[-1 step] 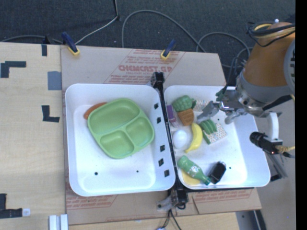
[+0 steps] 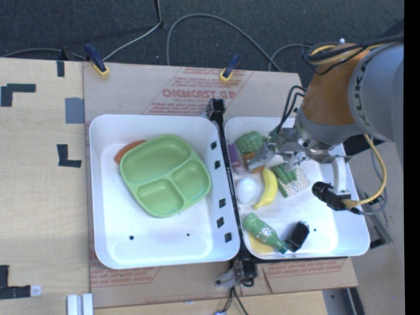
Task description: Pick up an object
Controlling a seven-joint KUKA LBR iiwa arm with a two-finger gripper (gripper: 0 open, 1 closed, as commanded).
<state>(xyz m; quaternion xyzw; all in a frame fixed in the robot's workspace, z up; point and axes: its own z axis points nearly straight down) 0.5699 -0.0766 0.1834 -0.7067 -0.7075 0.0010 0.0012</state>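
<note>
Just below the gripper [image 2: 274, 151], in the right bin [image 2: 341, 238], lies a banana [image 2: 267, 189]; whether the gripper is open or holding anything cannot be told; probably light, stiff, smooth plastic, best pinched across its curved middle.

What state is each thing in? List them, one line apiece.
green tray: flat in the left bin, tilted askew, over something orange.
banana: lying loose in the right bin.
green bottle: on its side.
white ball: resting beside the banana.
pincer: low over the right bin.
</note>
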